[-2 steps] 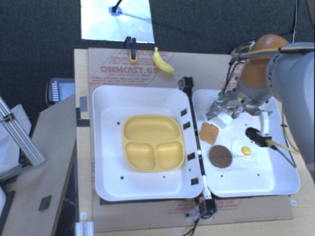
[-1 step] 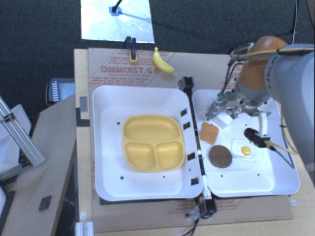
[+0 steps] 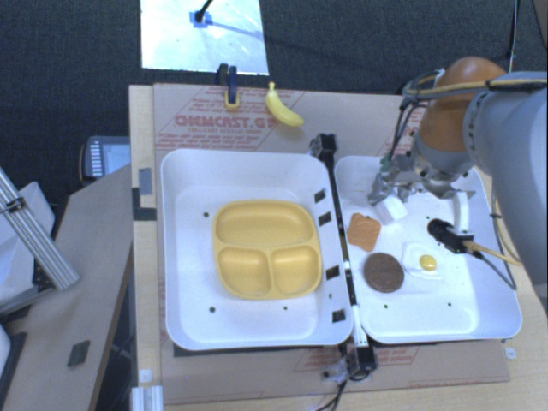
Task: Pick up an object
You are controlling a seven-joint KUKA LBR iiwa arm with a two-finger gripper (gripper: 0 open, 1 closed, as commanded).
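Observation:
My gripper (image 3: 385,192) hangs low over the far left part of the right bin (image 3: 479,315). A small white block (image 3: 393,209) lies just under its tip; I cannot tell whether they touch. In front of it lie an orange toast-like piece (image 3: 364,230), a round brown patty (image 3: 384,272) and a fried egg (image 3: 424,262). The grey arm with its orange band (image 3: 454,101) comes in from the right.
The left bin (image 3: 184,229) holds a yellow divided plate (image 3: 265,248). A toy banana (image 3: 282,108) and a yellow clamp (image 3: 230,88) sit on the cardboard behind the bins. A black-clipped divider (image 3: 334,229) runs between the bins.

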